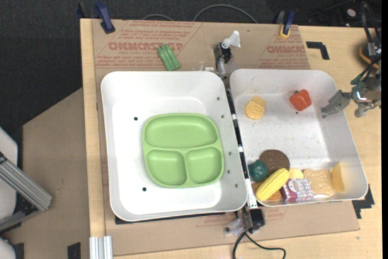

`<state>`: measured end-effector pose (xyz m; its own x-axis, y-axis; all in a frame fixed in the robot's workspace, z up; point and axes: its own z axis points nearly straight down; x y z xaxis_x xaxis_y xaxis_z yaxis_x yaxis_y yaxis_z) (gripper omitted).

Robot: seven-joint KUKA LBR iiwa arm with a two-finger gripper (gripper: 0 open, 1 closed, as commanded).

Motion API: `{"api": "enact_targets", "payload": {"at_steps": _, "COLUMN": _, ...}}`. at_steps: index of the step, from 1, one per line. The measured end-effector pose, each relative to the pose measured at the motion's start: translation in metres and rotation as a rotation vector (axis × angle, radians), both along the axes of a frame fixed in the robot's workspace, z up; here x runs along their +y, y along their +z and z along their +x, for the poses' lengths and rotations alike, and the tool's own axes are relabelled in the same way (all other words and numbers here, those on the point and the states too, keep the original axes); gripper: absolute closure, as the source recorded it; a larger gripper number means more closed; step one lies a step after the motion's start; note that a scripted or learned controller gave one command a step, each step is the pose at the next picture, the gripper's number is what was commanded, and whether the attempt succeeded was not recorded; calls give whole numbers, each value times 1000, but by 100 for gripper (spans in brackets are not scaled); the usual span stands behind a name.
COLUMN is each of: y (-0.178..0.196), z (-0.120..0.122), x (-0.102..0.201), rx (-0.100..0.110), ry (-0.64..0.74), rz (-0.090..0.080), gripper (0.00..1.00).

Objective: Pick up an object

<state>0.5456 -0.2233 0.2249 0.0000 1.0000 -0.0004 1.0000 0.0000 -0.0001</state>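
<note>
Tool point(347, 102) at right bin point(315, 130) rim, state unclear; red toy point(300, 99) just left.

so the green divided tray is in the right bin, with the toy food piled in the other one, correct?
Not quite. The camera view shows the green divided tray in the left bin; the toy food, such as the yellow corn and the red piece, is in the right bin.

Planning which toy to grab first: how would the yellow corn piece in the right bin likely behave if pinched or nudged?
The corn piece looks rounded and stubby, so a nudge would probably roll it. It lies alone on bare floor of the right bin, so it has room to travel. Its ridged surface may give the pincer some hold; it looks like light plastic.
</note>
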Motion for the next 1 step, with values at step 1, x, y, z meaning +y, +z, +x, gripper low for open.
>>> {"api": "enact_targets", "payload": {"at_steps": 1, "y": -104, "z": 55, "x": 54, "rx": 8, "ry": 7, "rz": 6, "gripper": 0}}
